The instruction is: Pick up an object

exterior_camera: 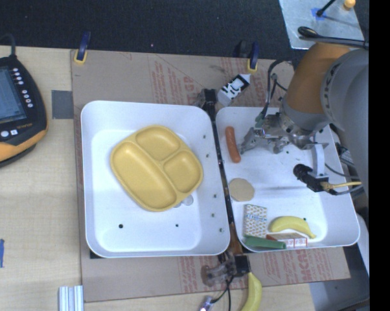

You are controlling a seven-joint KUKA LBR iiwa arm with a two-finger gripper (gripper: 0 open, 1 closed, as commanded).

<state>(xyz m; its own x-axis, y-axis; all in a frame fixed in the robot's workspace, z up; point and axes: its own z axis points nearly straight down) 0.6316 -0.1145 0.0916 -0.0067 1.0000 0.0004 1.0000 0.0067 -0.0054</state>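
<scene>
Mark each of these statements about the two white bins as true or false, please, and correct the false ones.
1. The yellow divided plate lies in the left bin. True.
2. The hot dog lies in the left bin. False: it lies in the right bin, close to its left wall.
3. A banana lies near the front of the right bin. True.
4. The end effector is over the left bin. False: it is over the rear part of the right bin.
5. The round tan disc rests on the divided plate. False: it lies on the floor of the right bin, in front of the hot dog.
</scene>
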